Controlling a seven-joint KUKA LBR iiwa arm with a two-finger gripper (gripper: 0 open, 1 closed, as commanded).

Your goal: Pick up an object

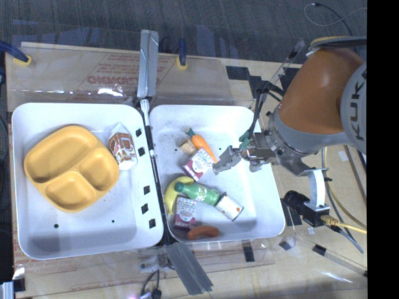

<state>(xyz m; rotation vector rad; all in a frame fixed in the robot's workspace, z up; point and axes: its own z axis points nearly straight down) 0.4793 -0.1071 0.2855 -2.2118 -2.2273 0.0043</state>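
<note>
Sausage lies nearest, at the right bin's front wall; behind it a small red packet, a yellow banana and a green bottle with white cap huddle together; further back sit a pink-and-white pouch and a carrot; the gripper hangs just beside that pouch, seemingly holding nothing, though whether its fingers are parted cannot be told; the left bin holds a yellow divided tray and a small carton.

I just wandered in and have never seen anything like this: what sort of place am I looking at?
Most likely a robotics lab bench set up for grasping trials. A robot arm with a gripper reaches over two shallow white bins, one holding toy food such as a carrot and a banana, with loose cables nearby.
</note>
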